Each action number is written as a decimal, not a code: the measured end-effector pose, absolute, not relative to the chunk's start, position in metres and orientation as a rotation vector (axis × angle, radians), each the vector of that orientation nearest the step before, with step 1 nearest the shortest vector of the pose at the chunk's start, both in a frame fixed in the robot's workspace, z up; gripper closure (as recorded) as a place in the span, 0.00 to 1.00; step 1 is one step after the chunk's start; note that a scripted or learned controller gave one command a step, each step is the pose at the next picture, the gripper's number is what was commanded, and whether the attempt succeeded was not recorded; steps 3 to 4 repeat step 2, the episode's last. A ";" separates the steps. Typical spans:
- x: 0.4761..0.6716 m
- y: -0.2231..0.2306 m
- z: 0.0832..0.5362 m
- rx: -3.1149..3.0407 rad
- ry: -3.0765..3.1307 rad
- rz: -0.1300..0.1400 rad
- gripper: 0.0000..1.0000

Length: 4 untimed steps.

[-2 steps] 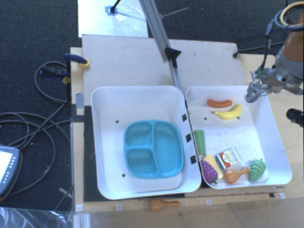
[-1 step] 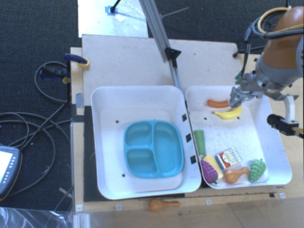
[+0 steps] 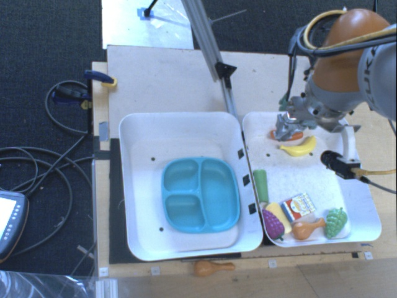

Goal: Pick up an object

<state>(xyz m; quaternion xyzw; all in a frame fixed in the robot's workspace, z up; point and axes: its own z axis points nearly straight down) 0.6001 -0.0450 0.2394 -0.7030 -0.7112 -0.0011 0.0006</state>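
Observation:
My gripper [image 3: 288, 128] hangs low over the far part of the right bin [image 3: 360, 194], directly above an orange-red toy [image 3: 294, 135] that it partly hides. A yellow banana [image 3: 299, 146] lies just in front of that toy. Along the near side of this bin lie a green cucumber [image 3: 261, 185], a purple grape bunch [image 3: 273, 223], a small snack box [image 3: 298, 206], a brown drumstick [image 3: 306, 228] and a green grape bunch [image 3: 335, 221].
The left bin [image 3: 139, 166] holds a blue divided plate [image 3: 201, 195]. A second brown drumstick [image 3: 213, 267] lies on the bench in front of the bins. A slanted metal pole [image 3: 208, 36] crosses above the far bench. Cables lie on the floor at left.

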 end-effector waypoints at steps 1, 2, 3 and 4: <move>0.599 0.005 0.237 -2.209 -2.233 -0.004 1.00; 0.580 0.062 0.244 -2.207 -2.233 -0.003 1.00; 0.580 0.062 0.244 -2.207 -2.233 -0.003 1.00; 0.580 0.062 0.244 -2.207 -2.233 -0.003 1.00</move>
